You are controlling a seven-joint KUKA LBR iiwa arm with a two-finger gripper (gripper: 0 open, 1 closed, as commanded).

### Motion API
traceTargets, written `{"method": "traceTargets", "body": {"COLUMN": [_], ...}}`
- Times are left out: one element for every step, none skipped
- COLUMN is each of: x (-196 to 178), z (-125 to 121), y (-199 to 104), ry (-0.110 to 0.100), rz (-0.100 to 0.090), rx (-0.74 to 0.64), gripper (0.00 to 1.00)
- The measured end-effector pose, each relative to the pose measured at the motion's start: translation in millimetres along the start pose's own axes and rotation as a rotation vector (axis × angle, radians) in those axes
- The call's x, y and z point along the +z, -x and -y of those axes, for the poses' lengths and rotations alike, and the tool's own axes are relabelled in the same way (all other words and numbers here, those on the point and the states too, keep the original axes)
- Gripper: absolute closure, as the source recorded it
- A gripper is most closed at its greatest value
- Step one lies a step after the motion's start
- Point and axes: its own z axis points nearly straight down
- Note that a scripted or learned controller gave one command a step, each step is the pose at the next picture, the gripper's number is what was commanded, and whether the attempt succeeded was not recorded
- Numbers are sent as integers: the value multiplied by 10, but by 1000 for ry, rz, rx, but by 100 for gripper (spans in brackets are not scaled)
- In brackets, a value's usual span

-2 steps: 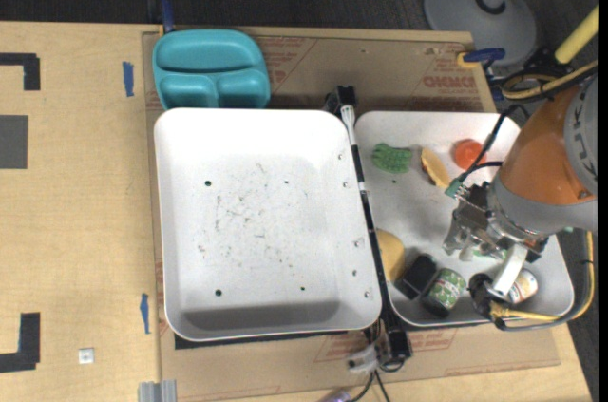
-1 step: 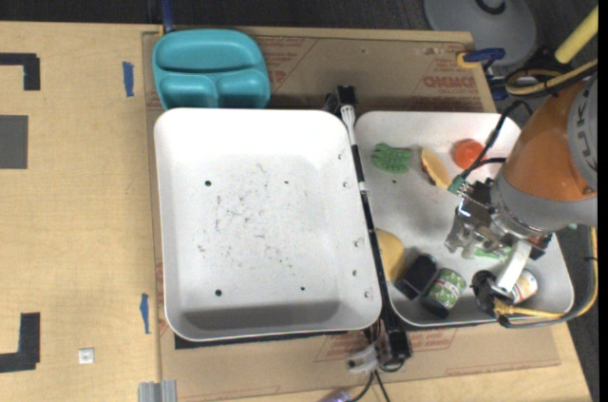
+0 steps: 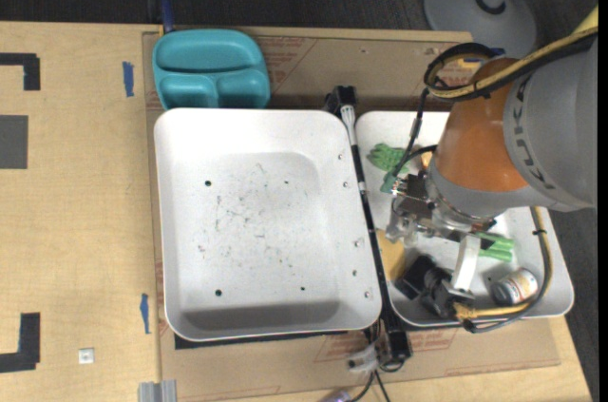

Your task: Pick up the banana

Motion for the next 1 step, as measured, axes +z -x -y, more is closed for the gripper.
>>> {"method": "traceTargets", "body": {"x": [474], "z": [231], "y": [-661], "ry": [17], "rz": [9], "rx": [-151], "gripper": [100]}}
